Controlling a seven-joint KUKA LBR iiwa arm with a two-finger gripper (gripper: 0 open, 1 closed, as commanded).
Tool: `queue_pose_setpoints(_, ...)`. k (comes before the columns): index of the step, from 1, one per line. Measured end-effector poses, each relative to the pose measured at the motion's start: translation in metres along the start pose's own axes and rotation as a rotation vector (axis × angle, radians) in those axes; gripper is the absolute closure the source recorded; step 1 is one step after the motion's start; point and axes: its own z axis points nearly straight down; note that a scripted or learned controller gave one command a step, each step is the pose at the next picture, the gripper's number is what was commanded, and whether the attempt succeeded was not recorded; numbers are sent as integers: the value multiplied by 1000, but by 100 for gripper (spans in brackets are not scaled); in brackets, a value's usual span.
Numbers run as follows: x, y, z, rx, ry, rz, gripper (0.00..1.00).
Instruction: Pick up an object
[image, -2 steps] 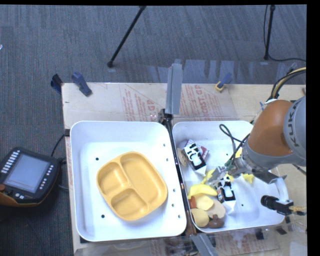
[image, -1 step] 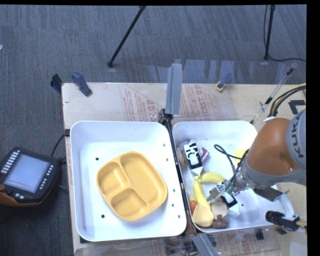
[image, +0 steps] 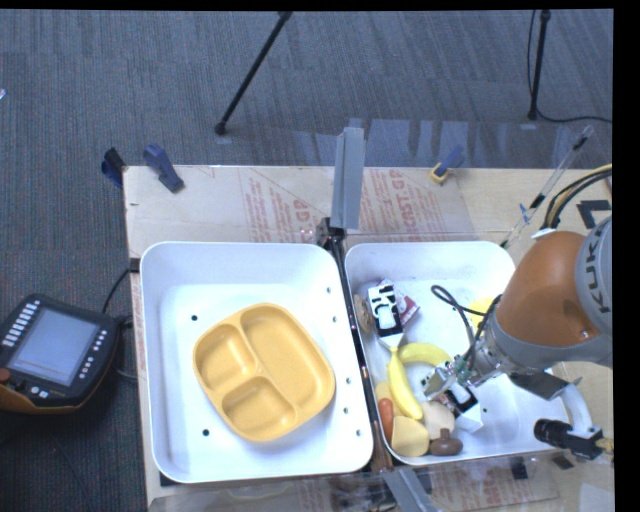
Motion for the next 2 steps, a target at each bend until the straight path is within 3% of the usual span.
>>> queue_pose_setpoints(1, 0, 0, 0, 0, 0, 0, 0)
queue_pose_setpoints(2, 1, 0, -5, 6, 5, 3, 100)
